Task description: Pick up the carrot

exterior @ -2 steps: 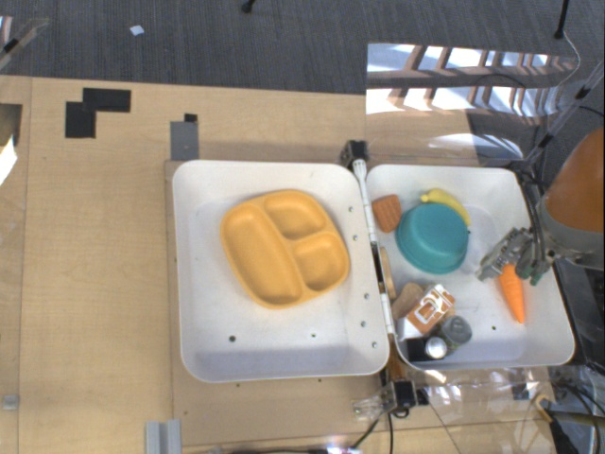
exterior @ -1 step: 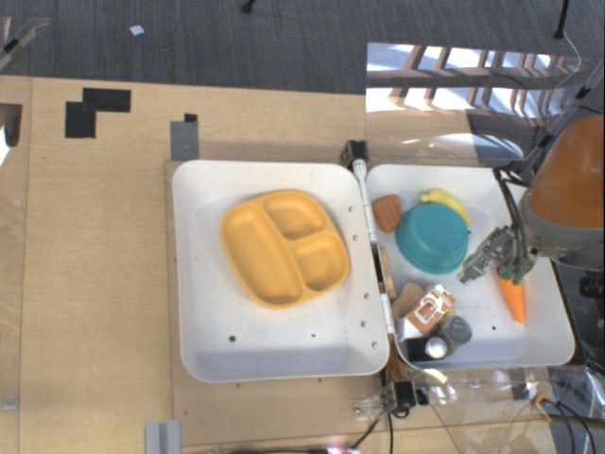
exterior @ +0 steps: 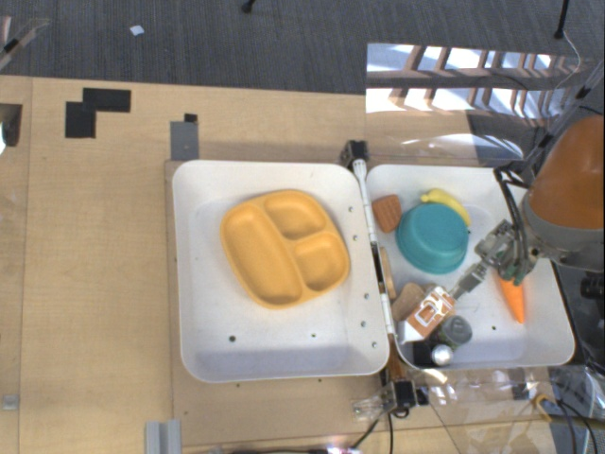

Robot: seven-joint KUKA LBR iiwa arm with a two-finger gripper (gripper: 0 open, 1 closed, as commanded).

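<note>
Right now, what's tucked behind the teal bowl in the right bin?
A yellow, banana-like item pokes out from behind the teal bowl, at its far edge. Just its top curve shows; the bowl covers the rest, so its full shape is hidden.

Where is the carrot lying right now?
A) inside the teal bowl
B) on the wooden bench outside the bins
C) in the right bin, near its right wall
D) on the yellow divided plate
C: the carrot lies on the floor of the right bin, close beside the gripper, apart from the teal bowl.
</note>
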